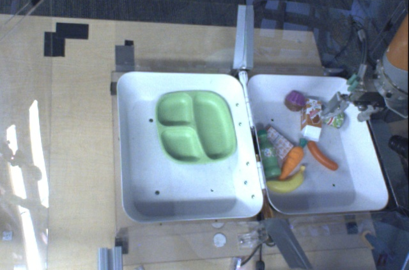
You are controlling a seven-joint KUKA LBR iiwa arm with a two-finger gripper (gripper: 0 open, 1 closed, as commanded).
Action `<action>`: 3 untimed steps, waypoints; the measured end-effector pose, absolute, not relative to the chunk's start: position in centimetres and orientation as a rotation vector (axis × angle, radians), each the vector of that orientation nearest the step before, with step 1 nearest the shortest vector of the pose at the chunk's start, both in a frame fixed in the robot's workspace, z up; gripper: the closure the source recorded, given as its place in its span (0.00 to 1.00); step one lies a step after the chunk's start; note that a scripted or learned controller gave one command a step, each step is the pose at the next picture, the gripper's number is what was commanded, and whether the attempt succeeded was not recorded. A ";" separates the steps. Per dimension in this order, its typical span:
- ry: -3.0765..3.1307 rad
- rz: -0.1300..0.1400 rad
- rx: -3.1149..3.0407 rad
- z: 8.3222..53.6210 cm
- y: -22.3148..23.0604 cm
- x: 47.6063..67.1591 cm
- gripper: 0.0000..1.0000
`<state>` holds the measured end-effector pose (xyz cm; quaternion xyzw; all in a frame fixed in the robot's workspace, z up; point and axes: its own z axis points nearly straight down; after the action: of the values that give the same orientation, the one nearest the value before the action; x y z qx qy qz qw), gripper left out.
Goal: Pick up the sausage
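On the tabletop (77, 153), the left bin (137, 192) holds a green divided plate (195, 126) with bare white floor all around it. In the right bin (358, 189), the near right corner lies open; a banana (285, 183), carrot (293, 162) and green bottle (271, 160) crowd the left wall. The sausage (322, 156) lies slanted mid-bin, just right of the carrot. Farther back sit a small carton (312, 115) and a purple thing (295, 99). The tool (337, 107) hovers over the far right, beside the carton; whether its fingers are spread I cannot tell.
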<state>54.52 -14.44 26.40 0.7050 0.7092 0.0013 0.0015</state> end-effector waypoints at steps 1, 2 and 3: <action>2.079 0.003 2.352 13.9 -19.7 50.8 0.00; 1.847 0.018 2.541 8.9 -19.6 49.3 0.00; 1.845 0.027 2.532 10.1 -19.6 49.7 1.00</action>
<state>49.69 -19.61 10.11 0.8082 0.5889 0.0088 0.0042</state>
